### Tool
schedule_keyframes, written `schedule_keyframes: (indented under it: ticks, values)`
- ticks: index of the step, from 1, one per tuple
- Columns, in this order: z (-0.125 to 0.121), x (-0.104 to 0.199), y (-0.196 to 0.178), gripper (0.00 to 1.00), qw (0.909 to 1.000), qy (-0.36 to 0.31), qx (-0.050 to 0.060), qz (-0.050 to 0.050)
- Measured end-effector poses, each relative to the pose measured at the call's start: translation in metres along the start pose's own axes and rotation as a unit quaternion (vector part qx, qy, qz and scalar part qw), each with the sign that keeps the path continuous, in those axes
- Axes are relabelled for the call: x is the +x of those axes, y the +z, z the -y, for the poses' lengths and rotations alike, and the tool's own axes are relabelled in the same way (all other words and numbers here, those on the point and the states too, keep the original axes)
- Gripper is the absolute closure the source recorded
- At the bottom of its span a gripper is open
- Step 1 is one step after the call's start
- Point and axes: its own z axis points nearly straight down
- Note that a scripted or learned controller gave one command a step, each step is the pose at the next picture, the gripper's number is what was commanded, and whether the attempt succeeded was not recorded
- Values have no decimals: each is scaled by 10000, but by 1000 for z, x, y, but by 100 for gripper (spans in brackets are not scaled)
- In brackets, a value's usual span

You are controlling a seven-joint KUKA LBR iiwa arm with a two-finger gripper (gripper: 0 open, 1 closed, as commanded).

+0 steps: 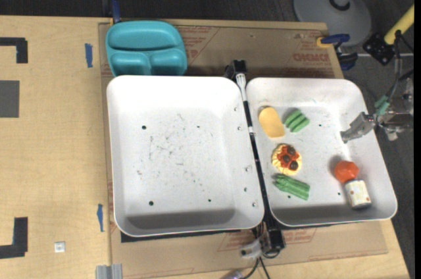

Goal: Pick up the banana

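A stubby yellow piece, the only banana-coloured item, lies in the right bin (329,97) near its upper left corner; I take it for the banana (270,122). My gripper (357,128) hangs over the right edge of the same bin, well to the right of the banana and apart from it. Nothing shows in its grasp. The rest of the arm reaches in from the right border.
The right bin also holds a small green item (296,121), a round pizza-like toy (287,158), a green pod (291,187), a red-orange item (346,170) and a white can (358,193). The left bin (131,139) sits beside it. A teal tray (146,47) lies behind.
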Motion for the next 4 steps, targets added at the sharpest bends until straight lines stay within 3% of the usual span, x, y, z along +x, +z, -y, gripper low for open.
schedule_keyframes:
  ticks: [1, 2, 3, 4]
  values:
    - [17, 39, 172, 0, 9839, -1785, -35, 5]
    - [20, 123, 85, 0, 9935, -1136, -6, -2]
    - [20, 236, 85, 0, 9962, -868, -8, 0]
    - [15, 274, 143, 0, 9947, -1022, -107, -26]
